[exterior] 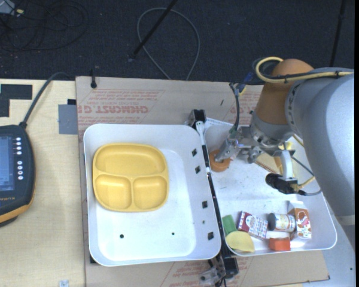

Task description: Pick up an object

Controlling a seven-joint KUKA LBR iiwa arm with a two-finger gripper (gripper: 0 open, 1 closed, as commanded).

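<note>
Over at the right-hand bin [323,235], the grey arm [323,130] reaches in from three o'clock, its orange band [281,97] bent down over the bin's upper left corner. Across the divider, the left bin [185,232] carries a yellow divided tray [130,177], lying flat toward its ten o'clock side and well apart from the action.

Going down in size: the tool [230,151] sits low near the right bin's eleven o'clock corner, just beside a small orange-brown object [218,162] that lies against the divider wall. Whether the tool is open or closed I cannot tell from where I stand; the wrist hides it, and I see nothing held in it.

Along the bin's six o'clock edge lies a cluster: a red-and-white carton [251,223], a small jar [281,222], a green piece [228,223], a yellow piece [239,241] and a little red block [279,244], all close together.

To do this well, I'd judge the orange-brown object the natural target. It hugs the wall, so the tool should come straight down with room on the wall side, centre over it, close firmly and lift slowly. A glancing approach risks shoving it into the corner.
</note>
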